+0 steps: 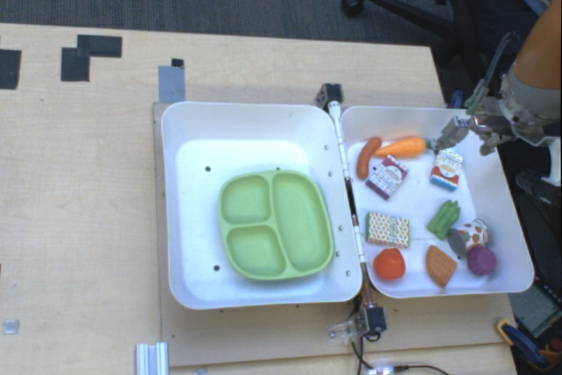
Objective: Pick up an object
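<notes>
Over the right bin's far edge (pixel 413 110), the claw (pixel 452 134) hangs, its opening impossible to judge, with the carrot (pixel 402 147) just to its left, long axis running left-right.

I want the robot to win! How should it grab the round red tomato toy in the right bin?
Probably from straight above, fingers closing across the middle of the round red tomato toy. It is round, so any angle suits. The checkered cracker box sits close behind and the orange wedge-shaped toy to its right, so drop the fingers where the bin floor shows.

A divided plate (pixel 277 224) lies in the left bin (pixel 189 189); toys fill the right bin (pixel 505 215).
</notes>
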You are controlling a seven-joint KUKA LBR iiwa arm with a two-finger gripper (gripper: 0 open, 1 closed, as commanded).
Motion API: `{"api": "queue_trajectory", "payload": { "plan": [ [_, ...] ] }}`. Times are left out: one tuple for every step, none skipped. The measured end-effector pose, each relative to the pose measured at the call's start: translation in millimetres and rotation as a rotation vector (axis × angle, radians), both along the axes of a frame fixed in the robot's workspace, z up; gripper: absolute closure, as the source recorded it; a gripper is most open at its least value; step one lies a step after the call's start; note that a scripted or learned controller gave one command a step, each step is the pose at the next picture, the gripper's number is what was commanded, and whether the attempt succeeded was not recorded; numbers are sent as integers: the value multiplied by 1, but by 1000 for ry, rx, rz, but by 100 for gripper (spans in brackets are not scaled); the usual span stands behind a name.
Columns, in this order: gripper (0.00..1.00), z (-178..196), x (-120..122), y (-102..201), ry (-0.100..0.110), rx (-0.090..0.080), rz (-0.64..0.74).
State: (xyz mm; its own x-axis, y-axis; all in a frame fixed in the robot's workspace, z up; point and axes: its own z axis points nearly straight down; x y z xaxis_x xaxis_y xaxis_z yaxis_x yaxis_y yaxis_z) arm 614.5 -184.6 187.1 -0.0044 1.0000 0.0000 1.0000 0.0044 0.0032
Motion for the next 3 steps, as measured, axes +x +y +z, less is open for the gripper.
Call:
{"api": "queue_trajectory", "payload": {
  "plan": [
    [0,-100,-71,58,-3,0,-2],
    [100,-88,-69,58,-10,-1,-1],
    [0,-89,-69,58,-10,-1,-1]
  ]
}}
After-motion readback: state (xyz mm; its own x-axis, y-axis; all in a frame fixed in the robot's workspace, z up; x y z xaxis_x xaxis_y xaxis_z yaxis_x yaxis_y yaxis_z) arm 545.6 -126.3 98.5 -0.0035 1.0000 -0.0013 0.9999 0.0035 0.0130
